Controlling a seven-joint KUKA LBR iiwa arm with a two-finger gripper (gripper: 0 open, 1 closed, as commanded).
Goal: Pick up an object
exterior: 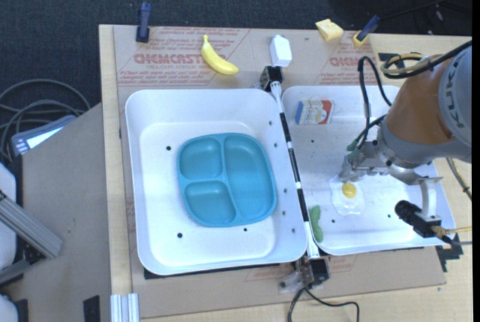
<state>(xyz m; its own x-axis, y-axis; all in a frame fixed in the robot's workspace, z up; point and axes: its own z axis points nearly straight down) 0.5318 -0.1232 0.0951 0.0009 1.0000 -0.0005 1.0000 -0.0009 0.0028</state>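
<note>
My gripper (351, 172) hangs low in the right bin (375, 238), just above and touching the top edge of a toy fried egg (348, 194), white with a yellow yolk, that lies on the bin floor. A green pod-shaped piece (316, 223) lies at that bin's front left corner. A small white carton (313, 112) with blue and red print lies at the bin's back left. A blue divided plate (225, 179) sits in the middle of the left bin (150, 133).
Outside the bins, on the bench's far edge, lie a yellow banana (217, 58), a white object (281, 50), a yellow block (328, 29) and a blue clamp (142, 20). The arm covers the right bin's right side.
</note>
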